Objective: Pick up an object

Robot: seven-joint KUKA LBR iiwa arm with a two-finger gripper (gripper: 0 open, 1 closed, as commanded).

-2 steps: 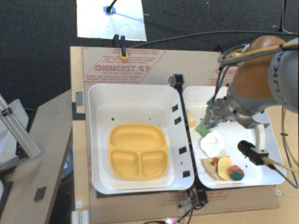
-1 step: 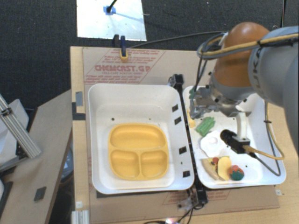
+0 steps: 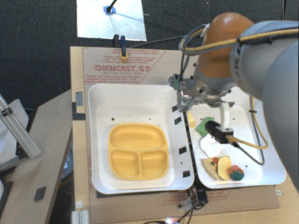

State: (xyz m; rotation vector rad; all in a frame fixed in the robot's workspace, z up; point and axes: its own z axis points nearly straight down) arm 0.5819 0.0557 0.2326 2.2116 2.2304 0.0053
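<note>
— Where is the claw sitting?

— I'm seeing the claw (image 3: 186, 101) hanging over the upper left corner of the right bin (image 3: 275, 171), just right of the frame's centre. The wrist is hiding it, so I cannot tell how far open it is or whether it's gripping anything.

— Anything to pick?

— Toy food is lying just below it: a green piece (image 3: 204, 125), a white flat piece (image 3: 211, 146), a yellow slice (image 3: 224, 166) and a red toy (image 3: 237, 172). They're crowding together, so I'm judging the green piece likeliest. The yellow tray (image 3: 138, 150) is lying in the left bin (image 3: 100, 125); it's probably too broad.
</note>
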